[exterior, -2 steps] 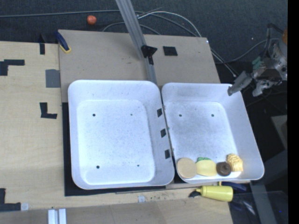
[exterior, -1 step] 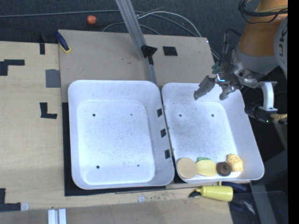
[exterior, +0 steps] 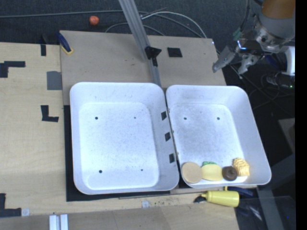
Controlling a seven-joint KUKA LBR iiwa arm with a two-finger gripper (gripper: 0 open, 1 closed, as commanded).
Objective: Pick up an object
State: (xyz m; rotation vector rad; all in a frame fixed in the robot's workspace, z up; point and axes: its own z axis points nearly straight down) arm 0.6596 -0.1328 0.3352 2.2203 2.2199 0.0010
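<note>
Pale wood covers the bench [exterior: 29,143], with black tape marks scattered over its left part and a dark floor showing beyond the far edge. Two shallow white bins sit side by side on it, touching along their inner rims. On the left, the left bin [exterior: 76,128] shows a bare, speckled floor. On the right, the right bin [exterior: 249,114] holds a small cluster of objects lined up against its near wall.

A grey metal bar [exterior: 136,28] slants down from the far edge toward the seam between the bins. The arm [exterior: 278,8], grey with an orange band, hangs at the far right, beyond the right bin's far corner. Its gripper [exterior: 232,61] hovers off the bin, fingers spread apart with nothing between them.

Along the near wall, from left to right, lie a tan disc [exterior: 191,172], a small green piece [exterior: 208,164] tucked behind a yellow rounded piece [exterior: 211,172], a dark brown ring [exterior: 230,173], and a yellow ridged piece [exterior: 241,166]. Just outside the bin, near its front rim, a yellow bottle [exterior: 221,197] lies on its side. Far off on the dark floor sits a small orange ball [exterior: 94,19].
</note>
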